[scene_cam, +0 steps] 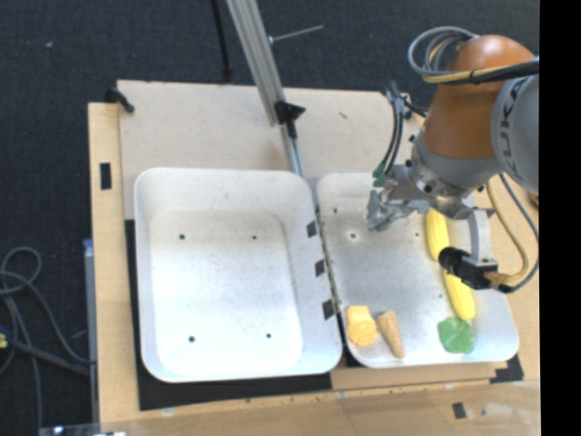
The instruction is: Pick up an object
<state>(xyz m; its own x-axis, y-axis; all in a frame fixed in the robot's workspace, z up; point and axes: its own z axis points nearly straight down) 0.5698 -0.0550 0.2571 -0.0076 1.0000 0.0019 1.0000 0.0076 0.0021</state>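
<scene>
Camera view: the gripper (pixel 379 214) hung over the upper part of the right bin (pixel 399 271), above bare floor; whether it was released or clenched could not be told. A banana (pixel 447 260) lay just beside it, toward the bin's right wall. Well apart, along the near edge, lay a yellow block (pixel 361 325), a cone (pixel 391 332) and a green piece (pixel 456 334).
</scene>
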